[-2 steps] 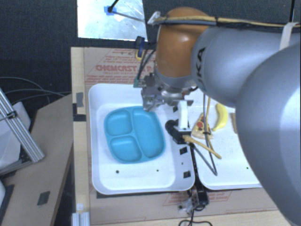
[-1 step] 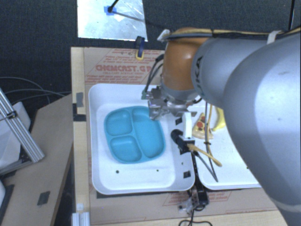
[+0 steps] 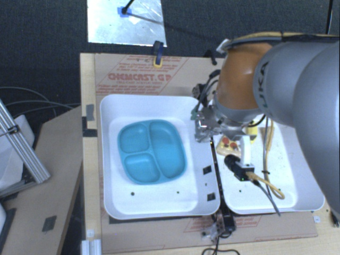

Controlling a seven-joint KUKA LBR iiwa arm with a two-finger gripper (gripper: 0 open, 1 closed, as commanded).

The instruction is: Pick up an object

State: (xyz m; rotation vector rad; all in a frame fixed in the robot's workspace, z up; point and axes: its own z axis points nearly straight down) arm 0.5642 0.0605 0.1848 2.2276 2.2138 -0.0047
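— Jaws? Hidden under the wrist, so whether the gripper (image 3: 229, 142) is wide, narrow or holding anything, I cannot tell.

— Where is it?

— Low over the right bin (image 3: 297, 195), near the inner wall. A small yellow, red and white object (image 3: 234, 144) lies just beneath.

— And the left bin (image 3: 154, 102)?

— A blue tray (image 3: 152, 151) with compartments, well apart from the arm.

— Step?

— Likely reaching or grasping. Next, I'd judge, close on that object and lift straight up.
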